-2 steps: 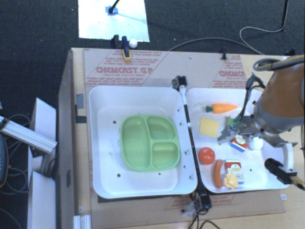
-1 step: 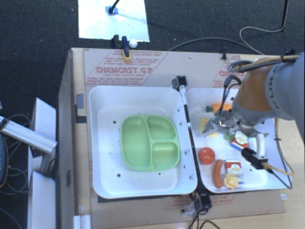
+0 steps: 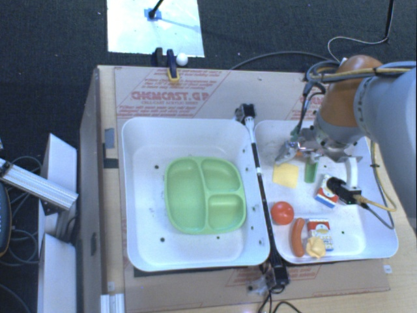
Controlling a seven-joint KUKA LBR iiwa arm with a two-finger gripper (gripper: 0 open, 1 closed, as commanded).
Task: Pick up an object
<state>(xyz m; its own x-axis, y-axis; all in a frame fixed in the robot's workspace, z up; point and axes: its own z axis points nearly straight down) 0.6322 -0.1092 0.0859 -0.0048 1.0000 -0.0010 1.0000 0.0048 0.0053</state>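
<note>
- Hanging over the upper left part of the right bin [image 3: 373, 230], the gripper [image 3: 294, 150] is a tangle of shiny metal below the grey arm; whether the claw is open or closed cannot be told from this slant.
- A yellow wedge-like block [image 3: 286, 175] lies just below the gripper, matte and flat-faced, with nothing seen gripping it.
- A small green upright piece [image 3: 310, 171] stands just right of the block, close under the wrist.
- A blue, red and white box [image 3: 324, 197] sits further right, partly crowded by robot parts.
- Lower in the bin lie a round, smooth red ball [image 3: 282, 212], an orange-red sausage shape [image 3: 298, 237], a red and white carton [image 3: 320, 228] and a pale yellow crinkled lump [image 3: 316, 247] touching that carton.
- The left bin [image 3: 143, 175] holds a glossy green divided plate [image 3: 205, 194] with three compartments.
</note>
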